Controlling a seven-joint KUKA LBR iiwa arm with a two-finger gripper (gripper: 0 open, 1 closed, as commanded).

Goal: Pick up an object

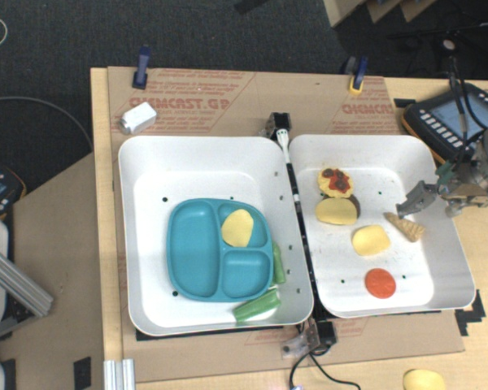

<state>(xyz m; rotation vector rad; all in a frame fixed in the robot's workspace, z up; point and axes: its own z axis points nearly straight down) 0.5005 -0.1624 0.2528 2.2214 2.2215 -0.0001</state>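
A: Where's the gripper (pixel 413 204) sitting?
B: Right edge of the frame, hanging over the right bin (pixel 451 270), fingers looking slightly parted, gripping nothing.
A: Target?
B: Probably the tan cone (pixel 406 228) lying just below it, since it's lining up there.

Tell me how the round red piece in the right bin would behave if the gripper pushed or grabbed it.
The round red piece looks smooth and rounded, so it may roll across the right bin when nudged. It appears small like toy food, so probably light. Its curved sides could slip from the gripper.
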